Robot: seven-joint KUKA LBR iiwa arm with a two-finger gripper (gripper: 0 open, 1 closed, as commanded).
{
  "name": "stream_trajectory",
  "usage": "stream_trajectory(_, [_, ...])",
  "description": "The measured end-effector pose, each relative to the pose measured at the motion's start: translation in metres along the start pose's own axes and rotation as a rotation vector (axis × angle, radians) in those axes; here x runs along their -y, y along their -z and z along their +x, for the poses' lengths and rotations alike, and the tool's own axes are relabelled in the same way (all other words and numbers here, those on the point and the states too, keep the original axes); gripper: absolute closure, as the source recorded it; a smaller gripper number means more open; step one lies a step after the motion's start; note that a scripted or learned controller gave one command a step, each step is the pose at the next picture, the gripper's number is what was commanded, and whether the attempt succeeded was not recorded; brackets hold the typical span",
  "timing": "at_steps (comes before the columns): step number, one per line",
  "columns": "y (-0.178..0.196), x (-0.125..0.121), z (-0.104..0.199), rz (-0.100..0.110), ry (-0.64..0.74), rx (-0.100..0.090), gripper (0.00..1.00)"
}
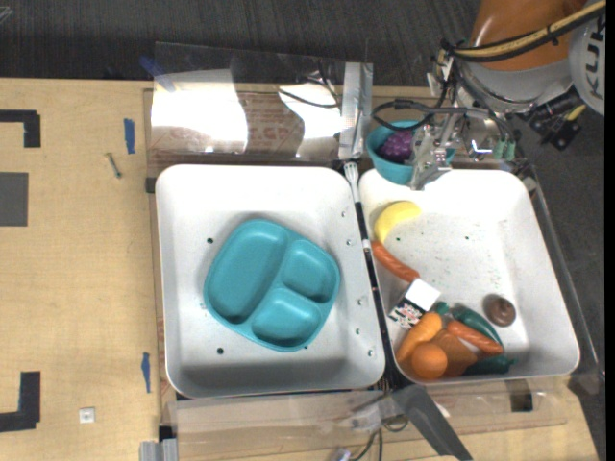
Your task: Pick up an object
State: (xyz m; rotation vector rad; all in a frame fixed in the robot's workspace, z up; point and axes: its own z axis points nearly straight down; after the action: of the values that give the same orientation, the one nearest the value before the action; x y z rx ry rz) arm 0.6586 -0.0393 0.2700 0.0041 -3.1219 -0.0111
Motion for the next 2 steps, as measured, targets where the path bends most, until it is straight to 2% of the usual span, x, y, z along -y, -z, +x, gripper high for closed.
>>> stream_trajectory(1, [0.011, 0.0, -0.001, 0.0, 0.0, 0.008, 1.0])
stream_trajectory(2, [0.012, -0.002, 0.085, 0.008, 0.151, 0.023, 1.0])
